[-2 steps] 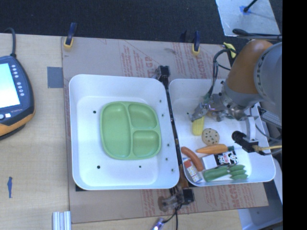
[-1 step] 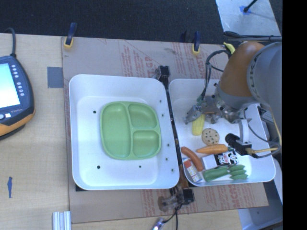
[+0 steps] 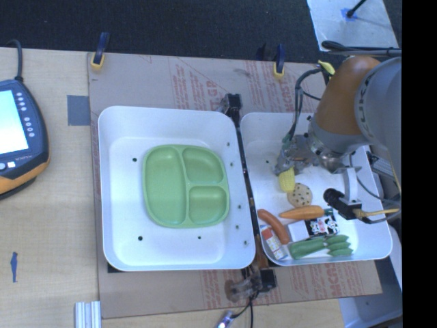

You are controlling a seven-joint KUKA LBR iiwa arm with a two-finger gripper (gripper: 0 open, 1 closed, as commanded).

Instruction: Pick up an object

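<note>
My gripper (image 3: 289,164) reaches down into the right bin (image 3: 263,137), just above a small yellow piece (image 3: 287,181). The wrist hides the fingertips. Below it lie a round brown cookie (image 3: 299,195), an orange carrot (image 3: 302,212), a reddish hot dog (image 3: 272,223), a green pea pod (image 3: 321,247) and a small black-and-white packet (image 3: 319,226). A wrapped bar (image 3: 271,241) rests along the bin's left wall.
The left bin (image 3: 123,244) holds a green divided plate (image 3: 185,185). A teach pendant (image 3: 17,135) lies at the far left of the bench. Blue-and-yellow clamps (image 3: 100,52) hold the cardboard at the back edge.
</note>
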